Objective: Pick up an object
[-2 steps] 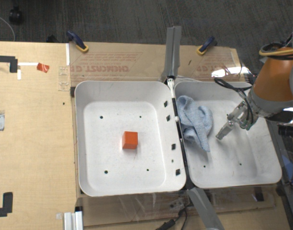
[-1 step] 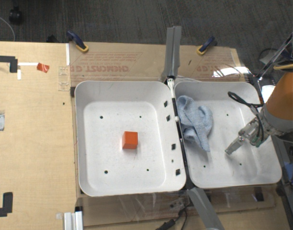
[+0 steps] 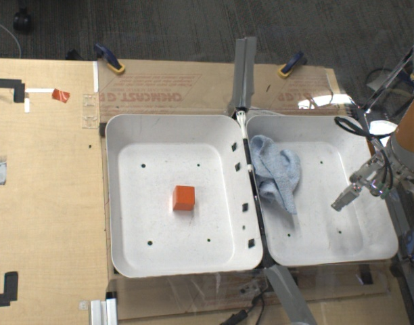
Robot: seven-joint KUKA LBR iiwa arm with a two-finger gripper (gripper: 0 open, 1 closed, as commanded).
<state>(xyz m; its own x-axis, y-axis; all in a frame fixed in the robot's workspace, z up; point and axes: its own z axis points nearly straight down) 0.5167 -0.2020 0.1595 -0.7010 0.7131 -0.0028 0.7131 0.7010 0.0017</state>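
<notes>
From above, your tool [image 3: 345, 200] hangs over the right bin [image 3: 329, 249], its state impossible to tell. An orange cube [image 3: 184, 198] sits mid-floor in the left bin [image 3: 126, 249]; a crumpled blue cloth [image 3: 277, 178] lies against the right bin's left wall.

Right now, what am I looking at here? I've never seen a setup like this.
One camera looks down at a slant on a bench with two shallow white bins. The left bin holds an orange block. The right bin holds a crumpled blue cloth against its left wall. From the right, a robot arm reaches in; its metal gripper hangs over the right bin's floor, apart from the cloth, with nothing seen between its fingers. Its job is to pick up an object.
</notes>
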